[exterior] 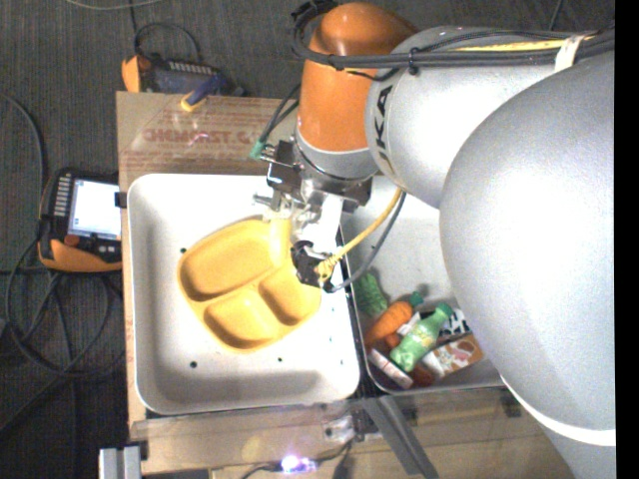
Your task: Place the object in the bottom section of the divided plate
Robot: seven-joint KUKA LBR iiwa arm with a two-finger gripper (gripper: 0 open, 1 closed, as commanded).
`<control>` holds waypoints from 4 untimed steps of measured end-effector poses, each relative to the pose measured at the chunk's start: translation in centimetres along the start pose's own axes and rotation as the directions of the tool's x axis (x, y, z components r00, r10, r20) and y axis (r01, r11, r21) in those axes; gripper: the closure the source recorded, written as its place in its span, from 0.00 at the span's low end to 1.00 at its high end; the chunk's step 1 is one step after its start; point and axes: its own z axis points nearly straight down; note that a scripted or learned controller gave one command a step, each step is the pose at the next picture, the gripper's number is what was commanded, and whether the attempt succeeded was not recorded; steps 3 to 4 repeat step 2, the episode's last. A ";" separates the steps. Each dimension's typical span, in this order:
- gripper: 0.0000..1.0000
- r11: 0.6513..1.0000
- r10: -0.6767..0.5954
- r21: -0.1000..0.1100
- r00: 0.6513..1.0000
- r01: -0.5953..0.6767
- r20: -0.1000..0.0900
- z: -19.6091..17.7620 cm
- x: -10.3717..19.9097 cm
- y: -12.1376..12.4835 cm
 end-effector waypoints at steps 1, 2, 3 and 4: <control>1.00 0.996 0.092 0.003 0.996 -0.092 -0.002 -0.8 -1.7 -3.6; 1.00 0.992 0.128 0.001 0.992 -0.128 -0.001 -1.6 -0.1 -0.7; 1.00 0.992 0.128 0.001 0.992 -0.128 -0.001 -1.6 -0.1 -0.7; 1.00 0.992 0.128 0.001 0.992 -0.128 -0.001 -1.6 -0.1 -0.7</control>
